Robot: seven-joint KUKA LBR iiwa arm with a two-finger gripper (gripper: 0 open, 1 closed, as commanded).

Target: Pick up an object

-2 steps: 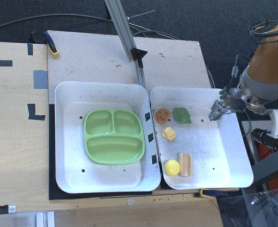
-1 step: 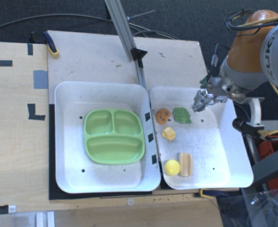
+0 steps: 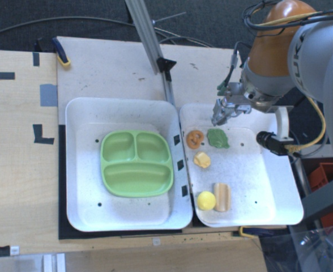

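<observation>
- Where the two white bins meet, their inner rims touch along a seam running near to far; the left bin (image 3: 76,152) and right bin (image 3: 268,191) sit side by side on the bench (image 3: 19,152).
- The gripper (image 3: 220,118) hangs over the far-left corner of the right bin, close to that bin's far rim and just far of the green piece (image 3: 218,138). Whether its fingers are parted or closed cannot be told from this angle, and nothing is seen between them.
- Open room: the right half of the right bin floor is bare, out to its right and near rims. All items there crowd the left side, near the seam.
- Right bin contents, far to near: orange round piece (image 3: 195,139) just left of the green piece, the two nearly touching; a pale yellow lump (image 3: 202,161) near of them; a yellow ball (image 3: 206,200) and a tan cylinder (image 3: 221,197) touching side by side, near the near rim.
- Left bin contents: one green divided plate (image 3: 137,163), three compartments, lying flat at centre, clear floor all round it.
- A grey metal post (image 3: 146,30) slants in from the far edge and ends at the far end of the seam.
- The arm (image 3: 280,44) enters from the right with cables looping beside the right rim.
</observation>
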